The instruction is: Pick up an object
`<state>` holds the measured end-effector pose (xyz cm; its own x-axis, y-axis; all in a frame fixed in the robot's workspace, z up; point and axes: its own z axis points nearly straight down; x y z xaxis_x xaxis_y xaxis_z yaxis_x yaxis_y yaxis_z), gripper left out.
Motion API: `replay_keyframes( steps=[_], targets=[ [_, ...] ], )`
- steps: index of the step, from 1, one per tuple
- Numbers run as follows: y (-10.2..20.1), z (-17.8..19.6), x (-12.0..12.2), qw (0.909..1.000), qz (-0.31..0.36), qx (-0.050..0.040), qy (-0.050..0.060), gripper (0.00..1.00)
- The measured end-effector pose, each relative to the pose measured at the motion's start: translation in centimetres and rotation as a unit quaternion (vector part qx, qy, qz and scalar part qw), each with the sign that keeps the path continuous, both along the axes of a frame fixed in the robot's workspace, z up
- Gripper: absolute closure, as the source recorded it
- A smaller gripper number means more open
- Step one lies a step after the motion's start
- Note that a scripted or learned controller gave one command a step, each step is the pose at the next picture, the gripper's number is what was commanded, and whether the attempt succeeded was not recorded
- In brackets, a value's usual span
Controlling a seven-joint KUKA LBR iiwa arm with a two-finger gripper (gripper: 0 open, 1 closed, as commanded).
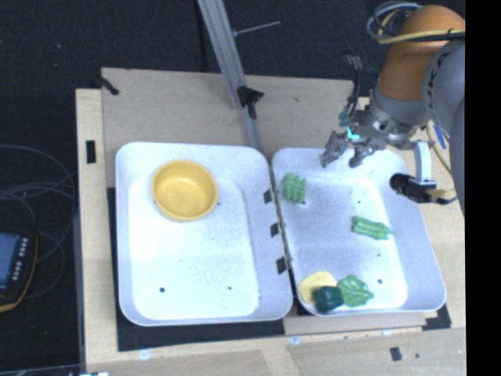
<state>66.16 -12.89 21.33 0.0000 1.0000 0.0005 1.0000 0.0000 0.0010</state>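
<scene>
Fingers of the two-finger gripper (345,158) stand spread apart with nothing between them, hovering over the back rim of the right-hand shallow white bin (395,210), near its far corner. From the camera view, the closest candidate is the small light-green knobbly lump, soft-looking and roughly round (294,187), lying toward the viewer and to the left of the fingertips, close to the divider between the bins. Being nearly round, it offers no clear long axis, so any jaw orientation should suit it, in my judgement. Farther toward the viewer lies a flat green leafy strip (370,228), its long axis running left to right across the bin floor; jaws would want to close across its narrow width. In the near corner three pieces crowd together and touch: a pale yellow rounded piece (313,281), a dark green blocky chunk (328,297) and a lighter green crinkled leaf-shaped piece (355,291), which looks awkward to separate. The left-hand shallow white bin (196,272) holds a smooth yellow plastic bowl (185,189), upright, well apart from the gripper.
</scene>
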Motion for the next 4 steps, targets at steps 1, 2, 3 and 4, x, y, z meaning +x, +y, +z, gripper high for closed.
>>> replay_keyframes(
  steps=[1,2,3,4],
  targets=[
    [0.0,0.0,0.0,1.0000,0.000,0.0000,0.000,0.00],
    [0.4,-6.1,-0.5,1.0000,0.000,-0.0003,0.003,0.00],
    [0.3,-11.1,-0.5,1.0000,0.000,-0.0007,0.000,0.00],
    [0.3,-9.7,-0.3,1.0000,0.000,-0.0006,-0.003,1.00]
  ],
)
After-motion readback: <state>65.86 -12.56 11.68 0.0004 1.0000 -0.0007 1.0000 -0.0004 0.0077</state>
